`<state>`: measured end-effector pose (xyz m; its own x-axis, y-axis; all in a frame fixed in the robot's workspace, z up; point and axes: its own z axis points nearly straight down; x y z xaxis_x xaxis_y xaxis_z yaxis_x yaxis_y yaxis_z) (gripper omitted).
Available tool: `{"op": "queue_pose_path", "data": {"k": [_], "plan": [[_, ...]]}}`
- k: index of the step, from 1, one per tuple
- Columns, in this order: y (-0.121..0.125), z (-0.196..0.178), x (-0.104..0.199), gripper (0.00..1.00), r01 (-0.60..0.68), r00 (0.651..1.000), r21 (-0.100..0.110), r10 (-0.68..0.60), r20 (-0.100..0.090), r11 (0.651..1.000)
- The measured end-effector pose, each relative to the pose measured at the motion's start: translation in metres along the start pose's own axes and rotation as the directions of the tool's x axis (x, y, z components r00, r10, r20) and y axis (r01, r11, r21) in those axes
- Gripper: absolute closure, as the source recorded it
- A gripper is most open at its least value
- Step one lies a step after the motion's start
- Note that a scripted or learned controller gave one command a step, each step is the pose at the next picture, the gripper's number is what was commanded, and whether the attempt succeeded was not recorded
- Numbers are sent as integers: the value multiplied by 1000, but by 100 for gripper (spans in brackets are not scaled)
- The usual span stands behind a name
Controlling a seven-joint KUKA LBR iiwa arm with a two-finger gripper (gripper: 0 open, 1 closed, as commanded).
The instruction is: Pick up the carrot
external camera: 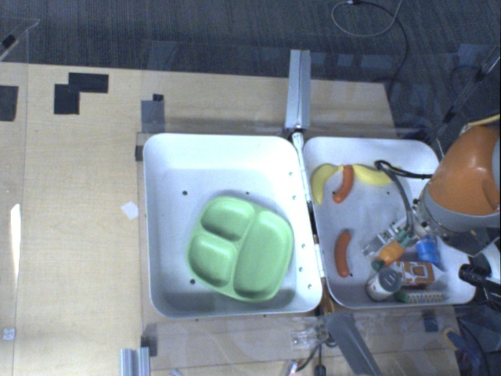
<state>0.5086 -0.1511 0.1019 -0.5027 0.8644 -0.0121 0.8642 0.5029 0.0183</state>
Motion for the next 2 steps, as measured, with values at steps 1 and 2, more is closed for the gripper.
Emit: {"op": "queue_pose_path", "data": {"k": [1,2], "plan": [[-20,11,-5,0,360,933,1,-360,-1,933],[13,11,54,0,448,894,3,-448,-3,894]]}}
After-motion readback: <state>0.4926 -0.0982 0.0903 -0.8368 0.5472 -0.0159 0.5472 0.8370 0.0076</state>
